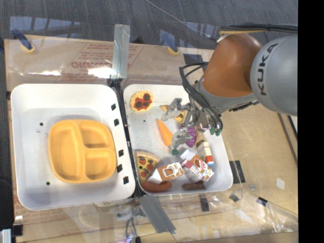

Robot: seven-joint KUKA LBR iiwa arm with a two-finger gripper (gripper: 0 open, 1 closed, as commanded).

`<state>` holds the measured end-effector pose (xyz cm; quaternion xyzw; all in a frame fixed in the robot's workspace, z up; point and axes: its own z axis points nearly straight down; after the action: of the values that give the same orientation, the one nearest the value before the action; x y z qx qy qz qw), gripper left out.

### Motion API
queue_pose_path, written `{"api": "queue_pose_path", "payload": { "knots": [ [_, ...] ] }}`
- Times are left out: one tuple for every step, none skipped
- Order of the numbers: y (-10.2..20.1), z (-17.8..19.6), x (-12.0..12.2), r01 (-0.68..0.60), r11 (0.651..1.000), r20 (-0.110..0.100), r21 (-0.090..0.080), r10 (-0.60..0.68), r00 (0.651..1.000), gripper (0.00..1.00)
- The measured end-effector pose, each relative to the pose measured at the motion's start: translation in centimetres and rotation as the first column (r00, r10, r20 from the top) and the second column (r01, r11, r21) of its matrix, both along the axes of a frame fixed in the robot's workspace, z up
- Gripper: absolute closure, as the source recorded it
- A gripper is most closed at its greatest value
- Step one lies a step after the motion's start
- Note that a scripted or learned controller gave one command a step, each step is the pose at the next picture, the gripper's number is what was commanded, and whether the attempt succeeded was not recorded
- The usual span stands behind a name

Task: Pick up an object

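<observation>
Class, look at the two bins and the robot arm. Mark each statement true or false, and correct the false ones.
1. The yellow divided tray lies in the left bin. True.
2. The carrot lies on the yellow divided tray. False: it lies in the right bin.
3. The small pizza sits near the right bin's far corner. True.
4. The claw hangs over the left bin. False: it is over the right bin.

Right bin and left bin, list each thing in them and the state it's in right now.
Yellow divided plastic tray: flat in left white bin.
Orange toy carrot: lying loose in right white bin.
Round toy pizza: flat, far corner.
Pizza slice: flat, near edge.
Brown toy sausage: lying, near wall.
Hand: low over the toys.
</observation>
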<state>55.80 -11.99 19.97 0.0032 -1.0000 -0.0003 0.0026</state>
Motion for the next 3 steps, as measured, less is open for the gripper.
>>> {"api": "queue_pose_path", "payload": {
  "knots": [
    [1.6,-11.0,3.6,-0.078,0.997,0.002,0.0,0.078,0.997,0.0],
    [1.9,-10.0,3.6,-0.085,0.996,0.0,0.001,0.085,0.996,1.0],
    [4.2,-0.4,8.5,-0.106,0.994,0.013,-0.002,0.106,0.994,1.0]
  ]
}}
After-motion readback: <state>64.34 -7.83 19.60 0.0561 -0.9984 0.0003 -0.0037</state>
